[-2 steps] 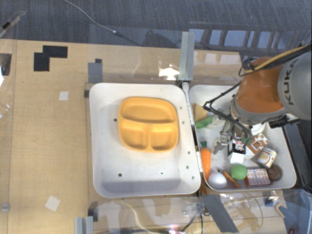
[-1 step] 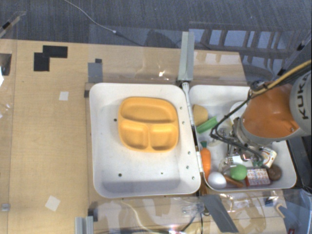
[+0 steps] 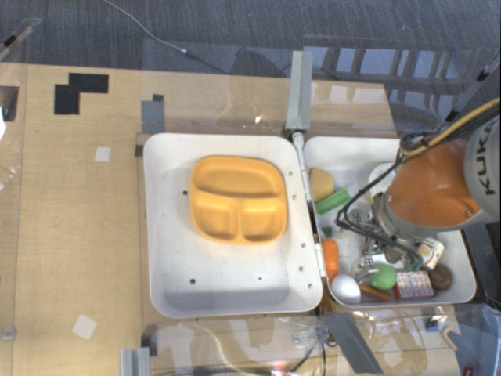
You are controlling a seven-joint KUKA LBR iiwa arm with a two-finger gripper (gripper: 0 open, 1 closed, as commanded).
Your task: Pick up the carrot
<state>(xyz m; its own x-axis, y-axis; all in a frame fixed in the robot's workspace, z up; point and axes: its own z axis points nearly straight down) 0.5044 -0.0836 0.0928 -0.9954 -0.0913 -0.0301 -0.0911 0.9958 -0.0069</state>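
The carrot (image 3: 330, 258) is a short orange piece lying against the left wall of the right bin (image 3: 468, 288), just above a white egg (image 3: 345, 290). My gripper (image 3: 375, 262) hangs below the orange wrist band (image 3: 433, 188), over the lower middle of the right bin. It is a little to the right of the carrot and apart from it. Right under the gripper sits a green rounded item (image 3: 384, 277). The wrist and cables hide part of the bin floor.
The left bin (image 3: 168, 288) holds a yellow divided plate (image 3: 238, 199). In the right bin lie a tan lump (image 3: 320, 182), a green stick (image 3: 333, 201), a red-and-white box (image 3: 413, 286), a brown ball (image 3: 441, 277) and a white bottle (image 3: 430, 251).
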